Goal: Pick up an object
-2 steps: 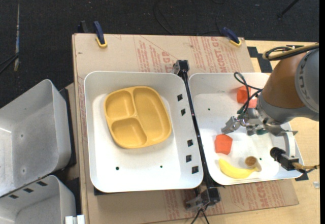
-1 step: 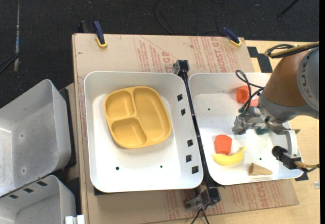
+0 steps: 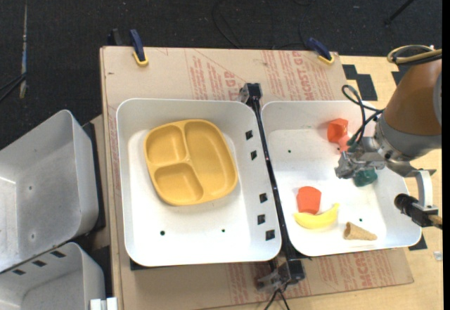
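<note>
Gripper point(image 3: 351, 166): low in the right bin point(image 3: 394, 231); grip state cannot be told.
Teal object point(image 3: 365, 176): touching the gripper's right side.

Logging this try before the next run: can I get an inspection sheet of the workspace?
Surface: cardboard-covered bench bearing left bin and right bin.
Job's things: in the right bin, orange block, teal object, red cup, banana, cone.
Clutter: yellow divided tray in the left bin.
Grippers: gripper low over the right bin, beside the teal object; grasp unclear.
Cables: black cables on the floor; yellow cable above the arm.
Surroundings: spare white bins at left.
</note>
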Robot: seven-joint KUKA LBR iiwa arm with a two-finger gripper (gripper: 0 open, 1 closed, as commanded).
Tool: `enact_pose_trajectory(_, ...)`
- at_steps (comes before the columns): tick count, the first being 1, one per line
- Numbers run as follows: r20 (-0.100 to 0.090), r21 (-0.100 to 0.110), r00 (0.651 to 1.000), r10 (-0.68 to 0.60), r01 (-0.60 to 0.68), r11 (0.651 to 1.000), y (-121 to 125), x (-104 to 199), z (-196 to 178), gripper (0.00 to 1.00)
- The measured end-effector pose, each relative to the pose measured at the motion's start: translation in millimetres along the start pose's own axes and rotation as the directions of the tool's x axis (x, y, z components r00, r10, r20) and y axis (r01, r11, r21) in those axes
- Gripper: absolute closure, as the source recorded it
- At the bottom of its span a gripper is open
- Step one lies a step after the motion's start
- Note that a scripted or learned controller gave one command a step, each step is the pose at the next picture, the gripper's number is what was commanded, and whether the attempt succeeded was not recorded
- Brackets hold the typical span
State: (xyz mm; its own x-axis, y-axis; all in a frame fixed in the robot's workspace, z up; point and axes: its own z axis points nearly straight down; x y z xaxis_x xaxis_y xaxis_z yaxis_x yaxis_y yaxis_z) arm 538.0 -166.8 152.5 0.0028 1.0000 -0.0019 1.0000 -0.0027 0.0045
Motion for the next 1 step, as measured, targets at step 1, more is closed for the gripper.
enact_pose_trajectory(1,0.0,0.0,1.0,-0.005,0.005,1.0,1.4,-0.2,-52.5,1.0)
